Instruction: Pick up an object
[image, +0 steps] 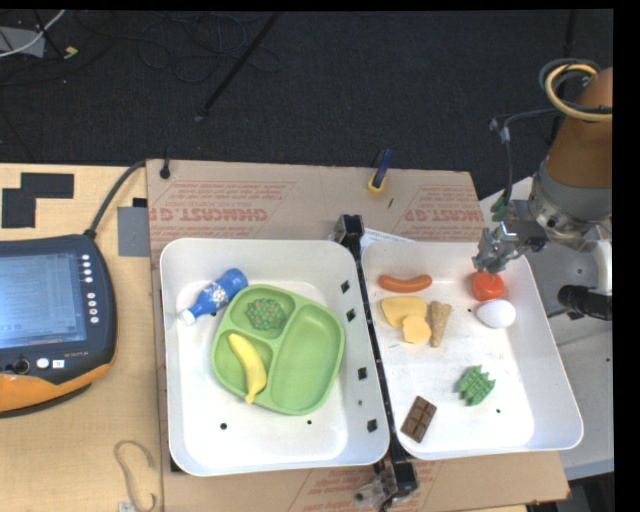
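My gripper hangs at the far right corner of the right bin, just above a red tomato. A white egg lies right beside the tomato, toward the front. Further left in the same bin are an orange sausage, a yellow cheese piece and a tan cone. Near the bin's front lie a green toy and a brown chocolate bar. I see nothing held in the gripper.
The left bin holds a green divided plate with a banana and a green vegetable on it, and a blue-and-white bottle beside it. A tablet lies left of the bins.
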